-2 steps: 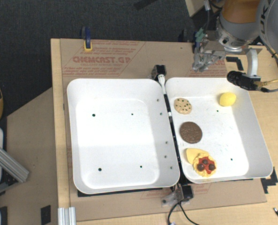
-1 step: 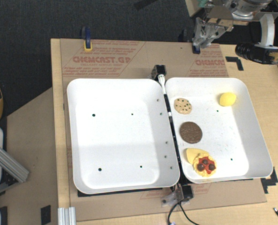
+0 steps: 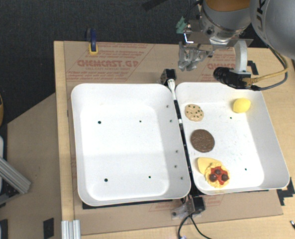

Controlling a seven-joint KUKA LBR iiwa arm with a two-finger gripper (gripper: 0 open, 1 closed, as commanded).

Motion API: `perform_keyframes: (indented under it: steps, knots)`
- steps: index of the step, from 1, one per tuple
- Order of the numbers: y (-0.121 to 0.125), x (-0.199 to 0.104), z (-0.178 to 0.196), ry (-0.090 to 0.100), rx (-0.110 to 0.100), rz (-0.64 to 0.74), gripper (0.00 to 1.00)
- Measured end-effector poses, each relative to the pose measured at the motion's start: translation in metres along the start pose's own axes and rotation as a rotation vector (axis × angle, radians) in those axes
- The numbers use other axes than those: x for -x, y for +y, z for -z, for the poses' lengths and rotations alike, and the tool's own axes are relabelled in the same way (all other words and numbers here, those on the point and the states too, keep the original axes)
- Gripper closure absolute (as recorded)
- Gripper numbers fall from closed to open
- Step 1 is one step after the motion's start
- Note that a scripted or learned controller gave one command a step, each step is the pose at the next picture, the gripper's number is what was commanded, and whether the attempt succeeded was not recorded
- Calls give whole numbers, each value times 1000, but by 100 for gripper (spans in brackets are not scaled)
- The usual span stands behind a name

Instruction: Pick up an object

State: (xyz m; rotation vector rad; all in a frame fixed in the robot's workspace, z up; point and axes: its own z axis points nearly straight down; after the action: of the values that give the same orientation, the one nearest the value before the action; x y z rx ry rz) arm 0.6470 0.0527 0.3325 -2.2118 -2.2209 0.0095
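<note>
My gripper [image 3: 189, 62] hangs high above the far edge of the right bin [image 3: 266, 133], with nothing between its fingers. Below it in that bin lie a pale chocolate-chip cookie [image 3: 193, 112], a dark brown round cookie [image 3: 202, 140], a yellow ball-like piece [image 3: 241, 105] at the far right, and a yellow pastry with red berries [image 3: 215, 173] near the front edge. All of them rest on the bin floor, well apart from the gripper.
The left bin [image 3: 87, 133] sits beside the right one, divided by a black seam with clamps [image 3: 168, 76]. A blue-and-yellow clamp [image 3: 92, 40] stands at the bench's far left. Cardboard surrounds both bins.
</note>
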Motion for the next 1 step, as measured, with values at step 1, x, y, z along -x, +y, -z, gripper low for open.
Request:
perform_keyframes:
  steps: [1]
  knots:
    - [1,-78,-109,1,-3,3,100]
